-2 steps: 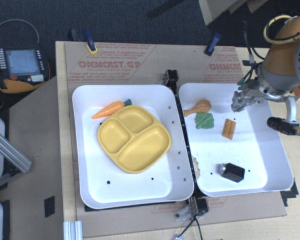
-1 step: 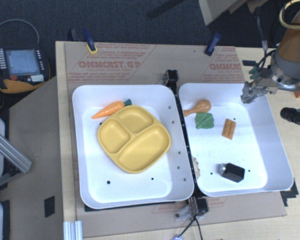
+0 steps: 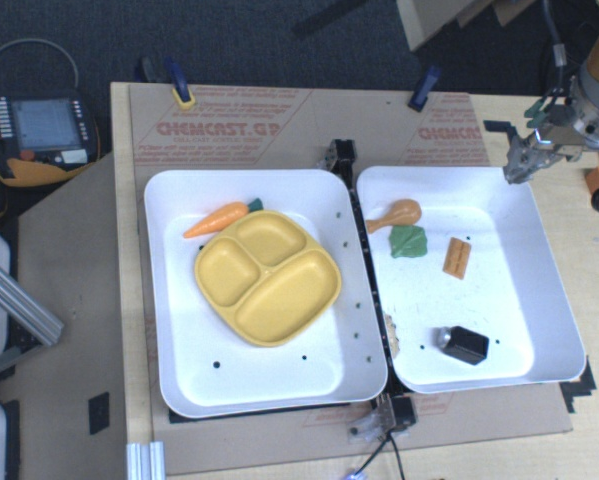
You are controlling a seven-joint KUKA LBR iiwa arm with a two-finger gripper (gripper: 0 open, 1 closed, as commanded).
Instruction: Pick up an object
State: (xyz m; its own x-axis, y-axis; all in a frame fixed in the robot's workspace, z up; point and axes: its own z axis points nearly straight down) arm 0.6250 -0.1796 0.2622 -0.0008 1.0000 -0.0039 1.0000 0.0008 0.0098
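Two white bins lie side by side on the bench (image 3: 279, 118). The left bin (image 3: 179, 358) holds a yellow divided plate (image 3: 267, 278), probably stiff, light plastic, too broad to take except by its rim, and a toy carrot (image 3: 215, 220) touching its far edge. The right bin (image 3: 539, 298) holds a tan drumstick-shaped toy (image 3: 395, 214), a green piece (image 3: 409, 242), an orange block (image 3: 457, 258) and a black-and-silver object (image 3: 466, 344); these seem light and best pinched across their narrow width. The pincer (image 3: 524, 163) hangs above the right bin's far corner; whether it is apart or together cannot be told. The black object's make is unclear.
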